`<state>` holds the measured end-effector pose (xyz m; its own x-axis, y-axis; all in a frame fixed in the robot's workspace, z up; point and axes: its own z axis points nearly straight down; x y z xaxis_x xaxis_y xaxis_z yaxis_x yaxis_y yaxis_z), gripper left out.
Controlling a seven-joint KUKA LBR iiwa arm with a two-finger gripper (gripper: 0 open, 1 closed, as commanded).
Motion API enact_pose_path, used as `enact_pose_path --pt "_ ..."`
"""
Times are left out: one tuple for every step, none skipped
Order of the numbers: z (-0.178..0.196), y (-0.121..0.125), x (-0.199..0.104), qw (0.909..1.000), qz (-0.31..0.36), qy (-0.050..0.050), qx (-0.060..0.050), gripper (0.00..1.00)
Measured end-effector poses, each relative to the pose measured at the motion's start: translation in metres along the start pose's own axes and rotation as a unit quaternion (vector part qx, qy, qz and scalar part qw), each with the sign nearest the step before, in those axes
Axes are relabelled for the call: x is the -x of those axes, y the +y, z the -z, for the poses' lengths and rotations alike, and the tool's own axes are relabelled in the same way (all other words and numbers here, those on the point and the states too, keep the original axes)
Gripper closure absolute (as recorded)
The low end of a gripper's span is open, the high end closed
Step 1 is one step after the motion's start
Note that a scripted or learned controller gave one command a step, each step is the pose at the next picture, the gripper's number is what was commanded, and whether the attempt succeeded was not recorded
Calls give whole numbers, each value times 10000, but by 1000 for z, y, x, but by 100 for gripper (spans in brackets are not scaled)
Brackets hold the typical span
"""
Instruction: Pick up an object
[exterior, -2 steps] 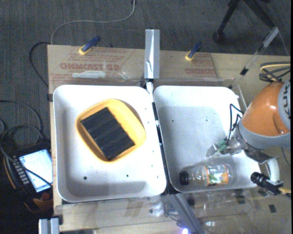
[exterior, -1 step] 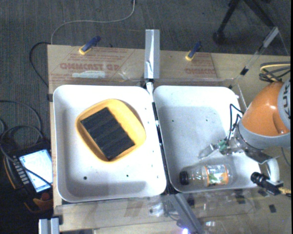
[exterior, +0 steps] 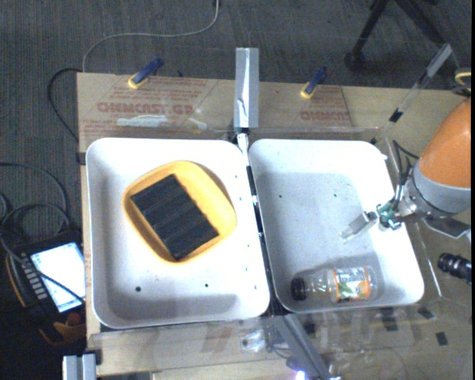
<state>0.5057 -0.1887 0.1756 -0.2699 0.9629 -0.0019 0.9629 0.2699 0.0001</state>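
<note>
A clear plastic bottle (exterior: 335,284) with a dark cap and an orange label lies on its side at the front of the right bin (exterior: 317,172). In the left bin (exterior: 111,275) sits a yellow dish (exterior: 214,184) holding a black ribbed block (exterior: 174,216). My gripper (exterior: 358,227) reaches in from the right and hangs over the right bin's right half, above and a little right of the bottle, apart from it. I see nothing held in it.
A metal post (exterior: 245,85) stands behind the seam between the bins. Two blue-and-yellow clamps (exterior: 145,72) (exterior: 314,81) sit on the back board. Beside the bench at left lies a tablet (exterior: 57,275). An office chair base (exterior: 396,10) stands behind.
</note>
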Motion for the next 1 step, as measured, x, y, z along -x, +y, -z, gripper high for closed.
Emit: enact_pose_path --pt "-44 -20 1 9809 1943 -17 34 0"
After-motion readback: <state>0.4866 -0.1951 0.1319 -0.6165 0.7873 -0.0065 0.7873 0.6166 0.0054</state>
